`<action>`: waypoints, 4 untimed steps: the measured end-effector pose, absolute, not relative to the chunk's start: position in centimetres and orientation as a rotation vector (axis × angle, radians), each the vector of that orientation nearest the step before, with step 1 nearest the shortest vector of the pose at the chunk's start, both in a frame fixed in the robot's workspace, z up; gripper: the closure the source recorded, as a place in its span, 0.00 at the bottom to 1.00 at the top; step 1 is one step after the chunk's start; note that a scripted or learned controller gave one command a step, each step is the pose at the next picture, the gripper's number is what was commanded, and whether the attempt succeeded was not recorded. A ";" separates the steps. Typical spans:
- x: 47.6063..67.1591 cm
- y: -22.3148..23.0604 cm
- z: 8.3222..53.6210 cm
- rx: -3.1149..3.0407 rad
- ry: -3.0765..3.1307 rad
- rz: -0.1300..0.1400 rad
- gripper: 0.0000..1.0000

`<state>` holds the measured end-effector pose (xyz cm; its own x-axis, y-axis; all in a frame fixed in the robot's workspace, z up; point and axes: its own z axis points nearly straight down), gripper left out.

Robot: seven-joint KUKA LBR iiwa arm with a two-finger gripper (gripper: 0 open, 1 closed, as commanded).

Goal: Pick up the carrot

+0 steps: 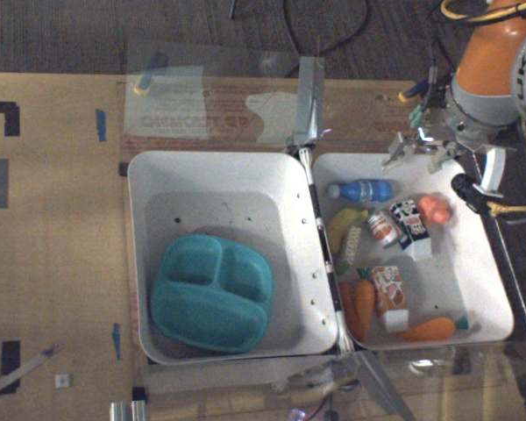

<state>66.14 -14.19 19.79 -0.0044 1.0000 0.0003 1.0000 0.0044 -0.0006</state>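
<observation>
A: Nearest in the right bin (495, 296), at the front wall: the carrot (427, 329), lying flat, green end toward the right. Well apart from the gripper (425, 147), up over the far rim.

B: Fingers?

A: Cannot tell, too small and blurred; nothing seen between them.

B: Around it?

A: Just left, a small carton (390, 296); beyond that, a second orange vegetable (361, 307) against the divider. Farther back, between carrot and gripper: a can (383, 229), a black-and-white carton (412, 224), a pink piece (436, 209), then a blue bottle (361, 190). A banana (343, 224) by the divider.

B: Left bin (149, 235)?

A: Teal divided plate (212, 293).
</observation>
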 end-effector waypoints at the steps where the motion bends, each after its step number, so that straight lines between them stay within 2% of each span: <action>1: 58.6 -16.2 11.6 -2.064 -2.371 -0.002 0.00; 2: 49.4 -20.0 15.8 -1.316 -2.852 -0.001 0.00; 3: 48.0 -21.9 10.7 -0.879 -3.020 -0.001 0.00; 4: 48.1 -21.5 13.0 -0.430 -3.120 0.000 0.00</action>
